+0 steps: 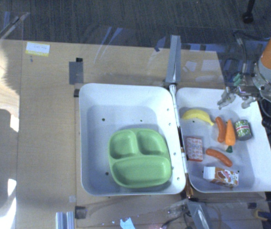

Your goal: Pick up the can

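A small green can (243, 129) lies in the right bin (266, 175), near its right wall and beside an orange carrot (230, 133). My gripper (234, 101) hangs over the bin's far right corner, above and a little left of the can and apart from it. Its fingers are spread open with nothing between them.
The right bin also holds a banana (198, 115), a second carrot (220, 129), a sausage (219, 157), a red packet (194, 148) and a small box (222, 175). A green divided plate (139, 158) lies in the left bin (92, 142).
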`<state>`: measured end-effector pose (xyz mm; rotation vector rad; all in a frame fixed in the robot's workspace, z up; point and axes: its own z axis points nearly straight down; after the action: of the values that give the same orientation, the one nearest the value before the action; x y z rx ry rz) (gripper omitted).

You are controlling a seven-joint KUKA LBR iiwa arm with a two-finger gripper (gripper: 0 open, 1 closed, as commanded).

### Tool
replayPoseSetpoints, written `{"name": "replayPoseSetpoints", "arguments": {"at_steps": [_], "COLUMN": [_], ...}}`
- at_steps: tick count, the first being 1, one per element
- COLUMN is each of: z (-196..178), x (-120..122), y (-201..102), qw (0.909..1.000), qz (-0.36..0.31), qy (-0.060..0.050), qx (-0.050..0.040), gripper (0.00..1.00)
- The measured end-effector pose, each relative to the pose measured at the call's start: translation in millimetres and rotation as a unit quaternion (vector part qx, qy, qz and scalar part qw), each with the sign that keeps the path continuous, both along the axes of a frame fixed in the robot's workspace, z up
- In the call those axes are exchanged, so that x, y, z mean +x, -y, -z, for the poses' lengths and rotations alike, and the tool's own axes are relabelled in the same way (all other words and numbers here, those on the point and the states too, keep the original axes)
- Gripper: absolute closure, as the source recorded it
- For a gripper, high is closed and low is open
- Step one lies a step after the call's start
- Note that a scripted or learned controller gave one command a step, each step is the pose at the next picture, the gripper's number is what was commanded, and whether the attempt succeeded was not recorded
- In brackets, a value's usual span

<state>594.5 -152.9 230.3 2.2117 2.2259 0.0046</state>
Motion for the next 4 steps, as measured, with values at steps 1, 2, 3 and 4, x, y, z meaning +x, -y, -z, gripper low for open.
{"name": "replayPoseSetpoints", "arguments": {"at_steps": [1, 2, 3, 4], "z": [143, -35, 116, 142], "x": [47, 58, 11, -28], "y": [53, 51, 10, 32], "qw": [0.9994, 0.9999, 0.9757, 0.9767], "qz": [-0.035, -0.012, 0.219, 0.214], "qy": [0.002, 0.003, -0.001, 0.001], "qx": [-0.0014, -0.0017, 0.0013, 0.0067], "gripper": [0.00, 0.00, 0.00, 0.00]}}
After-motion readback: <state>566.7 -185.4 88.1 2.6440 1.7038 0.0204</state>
